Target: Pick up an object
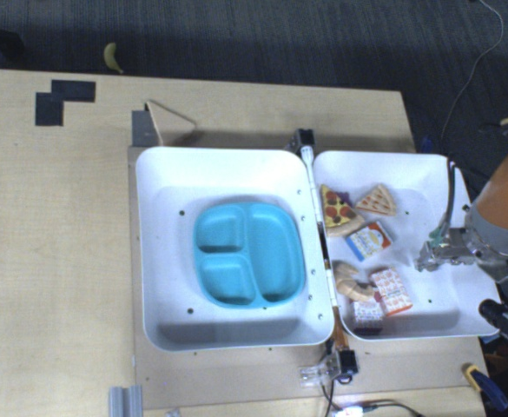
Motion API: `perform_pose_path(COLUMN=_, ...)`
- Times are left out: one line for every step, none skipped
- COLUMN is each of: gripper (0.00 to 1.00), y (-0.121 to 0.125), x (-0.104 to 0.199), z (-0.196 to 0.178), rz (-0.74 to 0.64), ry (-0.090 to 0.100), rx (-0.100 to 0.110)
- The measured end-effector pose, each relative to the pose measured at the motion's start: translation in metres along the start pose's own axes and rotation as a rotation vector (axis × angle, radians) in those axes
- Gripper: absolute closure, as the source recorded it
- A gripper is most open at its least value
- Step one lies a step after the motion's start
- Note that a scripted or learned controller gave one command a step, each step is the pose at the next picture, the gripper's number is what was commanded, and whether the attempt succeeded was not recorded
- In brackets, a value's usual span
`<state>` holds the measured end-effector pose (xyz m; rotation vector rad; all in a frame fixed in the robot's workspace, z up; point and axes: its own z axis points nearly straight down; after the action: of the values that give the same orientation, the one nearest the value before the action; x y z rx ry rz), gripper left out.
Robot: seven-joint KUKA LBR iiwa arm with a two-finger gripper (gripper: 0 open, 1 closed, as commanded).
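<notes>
Toys (368,254) are lying clustered in the right bin's (427,170) left half, likely light, stiff play-food pieces best pinched across flat edges, while the gripper (436,254) is hovering just beside them, its grasp state not discernible, apparently holding nothing.

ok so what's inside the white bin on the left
One light blue plastic tray with three compartments lies flat in the left white bin, around the middle of its floor. The compartments look bare. Whatever is beneath the tray is covered by it.
</notes>
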<state>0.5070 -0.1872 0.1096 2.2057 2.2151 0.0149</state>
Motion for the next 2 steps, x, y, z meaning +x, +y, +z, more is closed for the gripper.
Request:
perform_pose_path(gripper=0.00, y=0.000, x=0.000, z=0.000, rz=-0.001, ry=0.000, rx=0.000)
perform_pose_path(gripper=1.00, y=0.002, x=0.000, z=-0.011, rz=-0.002, ry=0.000, rx=-0.004)
